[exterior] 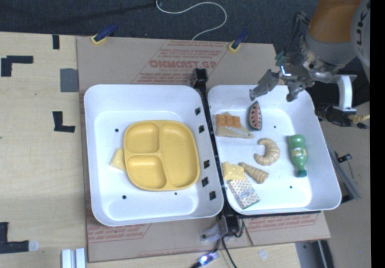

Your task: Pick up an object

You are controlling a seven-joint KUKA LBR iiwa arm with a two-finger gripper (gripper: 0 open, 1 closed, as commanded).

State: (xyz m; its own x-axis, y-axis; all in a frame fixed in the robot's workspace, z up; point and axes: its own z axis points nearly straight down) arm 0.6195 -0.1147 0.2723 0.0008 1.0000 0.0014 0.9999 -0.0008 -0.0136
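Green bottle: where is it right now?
The green bottle lies in the right bin, near its right wall, just right of the croissant and below the gripper.

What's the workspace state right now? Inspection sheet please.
Surface: bench with cardboard sheet under two white bins, left bin and right bin.
Job's things: right bin holds watermelon slice, croissant, green bottle, bread slice, cone, small patterned packet.
Clutter: yellow divided plate in left bin, a yellow piece tucked at its left edge.
Grippers: gripper open above right bin's far edge, holding nothing.
Cables: white cable looping beyond the bins.
Surroundings: black tape marks on bench.
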